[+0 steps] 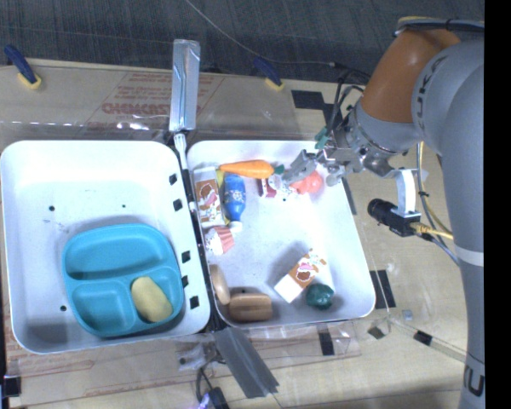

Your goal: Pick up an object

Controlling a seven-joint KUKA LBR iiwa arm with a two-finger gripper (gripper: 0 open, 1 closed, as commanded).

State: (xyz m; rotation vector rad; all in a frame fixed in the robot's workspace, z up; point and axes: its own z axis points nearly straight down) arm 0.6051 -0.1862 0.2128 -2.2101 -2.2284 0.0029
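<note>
My gripper (310, 167) hangs over the back right corner of the right bin (358, 262), reaching in from the right. A pink-red object (312, 183) lies directly beneath it, partly covered by it, and whether it is held is not visible. Just left of it are a small red and white item (269, 187) and an orange carrot (248, 169). A blue bottle (234, 196) and a brown snack packet (207, 199) lie along the bin's left side.
Lower in the right bin lie a striped cup-shaped item (221, 239), a small carton (302, 276), a dark green lump (321, 296) and a brown loaf (249, 306). The left bin (34, 186) holds a blue divided tray (111, 267) with a yellow potato (152, 299).
</note>
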